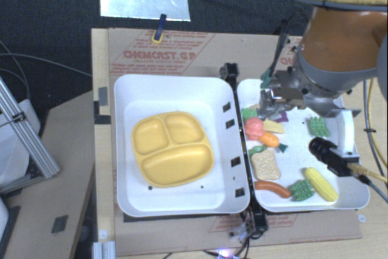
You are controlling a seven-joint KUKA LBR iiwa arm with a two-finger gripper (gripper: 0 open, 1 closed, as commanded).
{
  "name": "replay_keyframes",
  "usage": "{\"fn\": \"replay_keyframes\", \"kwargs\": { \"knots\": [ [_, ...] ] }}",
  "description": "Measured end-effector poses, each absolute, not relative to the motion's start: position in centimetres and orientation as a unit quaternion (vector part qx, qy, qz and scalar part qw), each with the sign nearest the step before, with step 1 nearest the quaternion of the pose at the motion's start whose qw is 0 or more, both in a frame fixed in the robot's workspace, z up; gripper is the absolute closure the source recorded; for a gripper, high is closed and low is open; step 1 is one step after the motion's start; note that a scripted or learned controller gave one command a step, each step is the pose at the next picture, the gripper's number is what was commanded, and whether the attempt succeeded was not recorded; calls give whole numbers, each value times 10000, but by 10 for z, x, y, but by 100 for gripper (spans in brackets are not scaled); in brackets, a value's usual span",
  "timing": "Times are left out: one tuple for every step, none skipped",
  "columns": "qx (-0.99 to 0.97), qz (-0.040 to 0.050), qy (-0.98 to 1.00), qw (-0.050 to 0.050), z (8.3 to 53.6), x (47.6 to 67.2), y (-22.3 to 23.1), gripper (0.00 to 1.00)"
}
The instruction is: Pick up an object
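Several small plastic toy foods lie in the right white bin [357, 194], and any one would serve as our pick. The metal two-finger pincer [271, 107] hangs over that bin's far left corner; we cannot tell how far open it is, and we see nothing in it. Just below it sit the round pink toy fruit [254, 128], the yellow cheese-like wedge [274, 127] and the orange carrot piece [270, 139]. Further toward the near rim lie the speckled toast slice [265, 164], the red sausage [273, 189] and the yellow corn cob [321, 183]. We judge the pink fruit the nearest target: drop straight down, clear of the bin wall. The crowding risks a pinch on two pieces. The left white bin [124, 148] holds a yellow divided plastic tray [173, 148].
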State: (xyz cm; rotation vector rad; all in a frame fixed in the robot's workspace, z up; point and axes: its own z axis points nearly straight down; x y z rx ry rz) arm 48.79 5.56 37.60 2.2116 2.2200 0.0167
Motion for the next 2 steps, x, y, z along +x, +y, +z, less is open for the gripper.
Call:
{"fn": "replay_keyframes", "kwargs": {
  "knots": [
    [7087,-7,7055,4,326,487,-2,100],
    [7060,-41,7082,-44,187,498,36,100]
  ]
}}
